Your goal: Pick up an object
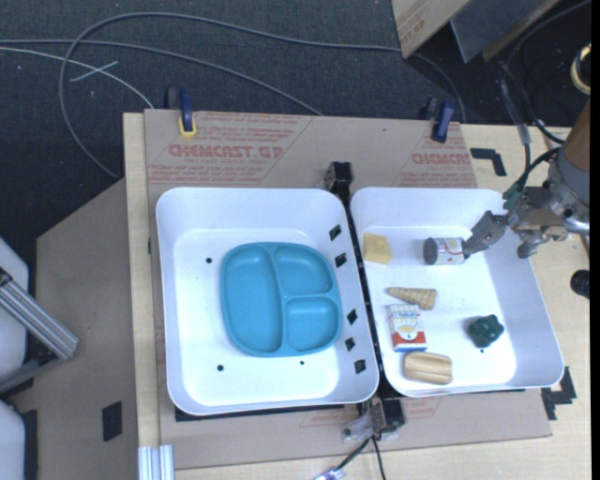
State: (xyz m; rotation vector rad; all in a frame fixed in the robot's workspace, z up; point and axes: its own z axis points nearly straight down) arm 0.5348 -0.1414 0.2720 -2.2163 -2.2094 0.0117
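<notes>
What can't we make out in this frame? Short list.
- Gripper, camera view: whether it touches the small can is unclear from this slant.
- Arm: cut off by the right edge.
- Carton: print too small to read.
- Dark green object: too small to identify.
- Cardboard box: cut off by the top edge.

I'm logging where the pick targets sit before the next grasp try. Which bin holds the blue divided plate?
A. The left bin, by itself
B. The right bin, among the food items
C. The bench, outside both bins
A. The blue divided plate lies alone in the left bin, while the small items, such as the bread roll, lie in the right bin.
</notes>
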